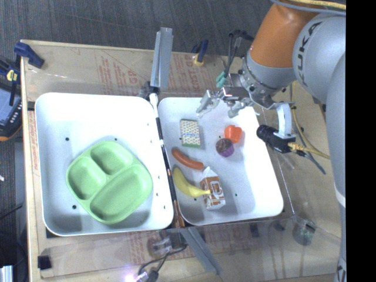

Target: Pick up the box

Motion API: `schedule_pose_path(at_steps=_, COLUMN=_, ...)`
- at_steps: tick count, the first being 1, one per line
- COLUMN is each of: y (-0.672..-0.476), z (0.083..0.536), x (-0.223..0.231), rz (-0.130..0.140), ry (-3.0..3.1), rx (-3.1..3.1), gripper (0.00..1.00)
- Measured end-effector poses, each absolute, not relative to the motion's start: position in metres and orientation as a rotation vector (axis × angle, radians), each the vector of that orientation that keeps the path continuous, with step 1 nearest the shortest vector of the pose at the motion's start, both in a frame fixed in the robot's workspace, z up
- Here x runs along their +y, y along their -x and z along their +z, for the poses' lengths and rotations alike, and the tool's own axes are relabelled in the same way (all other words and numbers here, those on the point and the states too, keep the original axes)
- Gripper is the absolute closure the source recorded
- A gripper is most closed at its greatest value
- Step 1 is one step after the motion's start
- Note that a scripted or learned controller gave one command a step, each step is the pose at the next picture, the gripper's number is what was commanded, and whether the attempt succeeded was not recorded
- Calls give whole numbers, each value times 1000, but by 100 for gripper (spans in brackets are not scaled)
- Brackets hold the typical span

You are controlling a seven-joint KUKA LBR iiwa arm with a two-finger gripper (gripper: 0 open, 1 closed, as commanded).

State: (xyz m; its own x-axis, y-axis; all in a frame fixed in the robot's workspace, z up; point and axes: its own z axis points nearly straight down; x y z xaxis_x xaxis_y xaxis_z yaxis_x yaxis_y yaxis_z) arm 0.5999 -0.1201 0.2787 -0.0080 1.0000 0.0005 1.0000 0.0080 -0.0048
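A small brown and white box [214, 194] lies near the front of the right bin [264, 187], touching the tip of a yellow banana [187, 184]. A flat box with a green and white check pattern [190, 133] lies further back in the same bin. My gripper [221, 103] hangs over the back edge of the right bin, up and right of the patterned box and well apart from the brown one. Its silver fingers [206, 103] are spread open with nothing between them.
The right bin also holds a red sausage [188, 158], an orange cup [234, 134] and a purple round thing [224, 148]. A green divided plate [109, 181] lies in the left bin [53, 128]. Blue clamps sit on the bench's rim.
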Motion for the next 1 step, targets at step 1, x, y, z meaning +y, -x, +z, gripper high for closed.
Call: schedule_pose_path(at_steps=1, y=-644, z=151, x=-117, rz=8, ry=2156, rx=-2281, gripper=0)
